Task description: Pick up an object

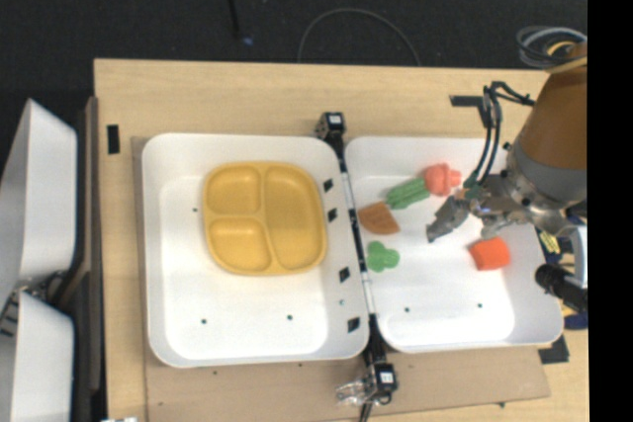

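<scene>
In the right bin (435, 326) the near floor lies bare up to the front rim. Farther in, a small green piece (382, 258) sits beside the divider, an orange-red block (490, 254) toward the right wall, and the gripper (450, 220) hangs between them with its fingers spread, pinching nothing. Just beyond lie a brown piece (378, 219) and a green-and-coral toy (423, 186). The left bin (168, 242) holds a yellow divided plate (265, 216). No writing is legible.

One fixed overhead camera, slanting over both bins (158, 212).
</scene>
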Robot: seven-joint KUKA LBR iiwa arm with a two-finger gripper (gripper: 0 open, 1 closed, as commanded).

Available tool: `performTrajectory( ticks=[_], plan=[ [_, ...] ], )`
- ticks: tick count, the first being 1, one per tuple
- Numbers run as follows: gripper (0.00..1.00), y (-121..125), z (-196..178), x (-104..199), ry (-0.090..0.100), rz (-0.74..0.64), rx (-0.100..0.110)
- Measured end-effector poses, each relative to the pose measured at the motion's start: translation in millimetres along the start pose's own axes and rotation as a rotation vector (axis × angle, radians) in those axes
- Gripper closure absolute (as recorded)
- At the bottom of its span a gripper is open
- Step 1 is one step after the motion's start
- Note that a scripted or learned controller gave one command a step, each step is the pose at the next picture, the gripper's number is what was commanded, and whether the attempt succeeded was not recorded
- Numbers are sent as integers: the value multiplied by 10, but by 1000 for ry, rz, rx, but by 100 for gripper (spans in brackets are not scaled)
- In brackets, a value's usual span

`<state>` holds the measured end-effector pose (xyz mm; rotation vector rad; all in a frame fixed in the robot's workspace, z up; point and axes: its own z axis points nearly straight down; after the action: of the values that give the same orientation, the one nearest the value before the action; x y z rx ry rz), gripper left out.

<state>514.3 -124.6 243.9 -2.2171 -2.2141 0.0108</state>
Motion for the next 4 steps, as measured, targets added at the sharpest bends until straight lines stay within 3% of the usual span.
performTrajectory(
  ticks=[1, 4],
  plan=[
    [0, 24, -59, 3, -2, -3, -12],
    [0, 210, 1429, 61, -1, 2, -12]
  ],
)
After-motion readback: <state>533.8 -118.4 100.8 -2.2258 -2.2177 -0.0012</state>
